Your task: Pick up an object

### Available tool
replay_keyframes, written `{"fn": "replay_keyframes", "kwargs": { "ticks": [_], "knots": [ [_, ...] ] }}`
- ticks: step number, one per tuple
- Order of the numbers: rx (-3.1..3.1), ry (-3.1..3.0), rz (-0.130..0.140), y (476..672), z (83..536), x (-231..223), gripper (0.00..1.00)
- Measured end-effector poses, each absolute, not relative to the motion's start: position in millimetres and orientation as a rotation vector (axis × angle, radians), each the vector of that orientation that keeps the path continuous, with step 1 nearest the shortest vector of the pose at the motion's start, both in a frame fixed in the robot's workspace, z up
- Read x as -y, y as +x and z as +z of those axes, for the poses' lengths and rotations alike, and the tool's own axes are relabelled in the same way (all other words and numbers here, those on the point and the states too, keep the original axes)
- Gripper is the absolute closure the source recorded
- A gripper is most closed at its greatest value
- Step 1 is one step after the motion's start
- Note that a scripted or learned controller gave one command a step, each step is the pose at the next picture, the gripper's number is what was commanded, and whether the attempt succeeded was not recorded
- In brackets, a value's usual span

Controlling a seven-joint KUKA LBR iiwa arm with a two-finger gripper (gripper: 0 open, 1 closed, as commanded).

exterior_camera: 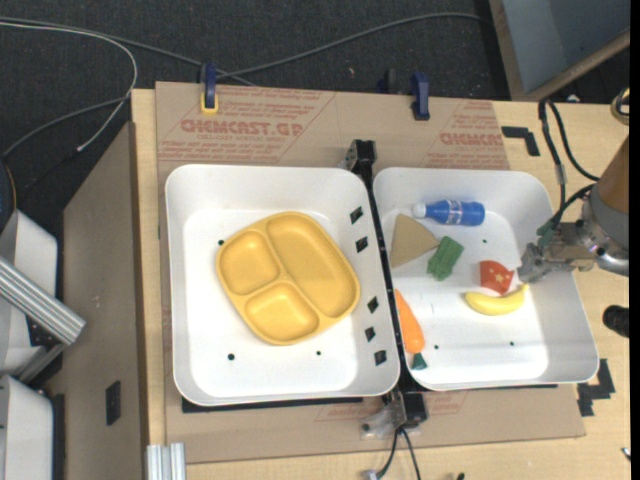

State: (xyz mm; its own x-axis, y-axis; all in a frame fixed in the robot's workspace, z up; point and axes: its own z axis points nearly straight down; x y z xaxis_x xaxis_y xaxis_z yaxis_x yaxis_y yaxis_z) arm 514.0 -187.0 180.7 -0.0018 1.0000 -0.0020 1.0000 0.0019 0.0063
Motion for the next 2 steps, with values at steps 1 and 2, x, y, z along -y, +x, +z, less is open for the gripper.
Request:
{"fn": "replay_keyframes", "kwargs": {
  "ticks": [1,2],
  "knots": [
    [-2.221,2.216,0.004,515.3,225,187,1.0],
    [-2.228,2.218,0.0,532.5,215,136,1.0]
  ]
}}
